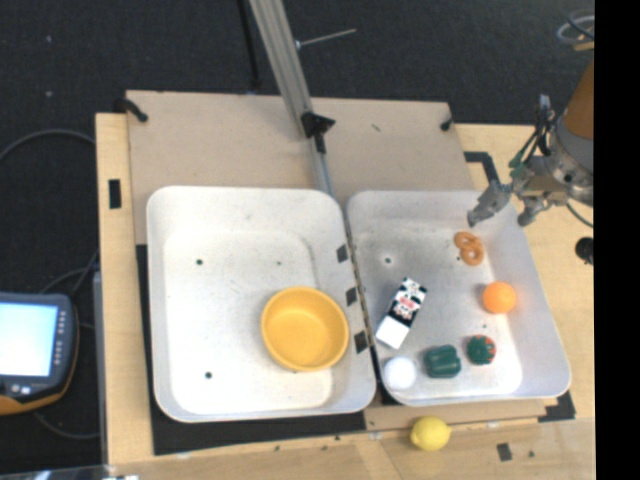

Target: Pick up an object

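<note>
The gripper point(497, 205) hangs open and empty over the right bin point(385, 226), just above the pretzel point(468, 248). That pretzel lies flat and thin; the fingers could scrape the floor or close on nothing

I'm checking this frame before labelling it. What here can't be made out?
- Arm: cut off by the camera view's right edge.
- Gripper: too small and blurred to tell its state.
- Small box: print too small to read.
- Orange piece below the gripper: too small to identify.
- Screen: cut by the left edge.
</note>
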`<action>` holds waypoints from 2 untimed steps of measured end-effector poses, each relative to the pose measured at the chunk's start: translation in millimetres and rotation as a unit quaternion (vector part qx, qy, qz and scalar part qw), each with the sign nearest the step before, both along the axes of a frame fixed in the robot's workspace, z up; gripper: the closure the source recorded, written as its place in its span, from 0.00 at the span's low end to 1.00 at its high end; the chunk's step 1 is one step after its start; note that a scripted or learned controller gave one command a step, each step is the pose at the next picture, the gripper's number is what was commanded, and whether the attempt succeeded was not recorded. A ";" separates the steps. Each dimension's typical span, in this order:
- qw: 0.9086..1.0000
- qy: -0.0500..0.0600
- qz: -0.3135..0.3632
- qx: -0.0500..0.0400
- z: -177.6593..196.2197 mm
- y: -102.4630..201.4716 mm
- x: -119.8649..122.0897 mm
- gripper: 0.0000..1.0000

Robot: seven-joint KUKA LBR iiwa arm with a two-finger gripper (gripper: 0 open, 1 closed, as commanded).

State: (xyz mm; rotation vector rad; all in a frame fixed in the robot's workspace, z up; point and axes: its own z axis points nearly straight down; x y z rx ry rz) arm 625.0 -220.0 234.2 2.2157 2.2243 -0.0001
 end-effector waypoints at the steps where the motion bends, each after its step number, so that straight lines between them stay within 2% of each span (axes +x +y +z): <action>1: 1.000 0.000 0.000 -0.001 0.2 -0.5 -0.1 0.00; 2: 1.000 0.002 0.001 -0.001 -45.0 -0.2 6.5 0.00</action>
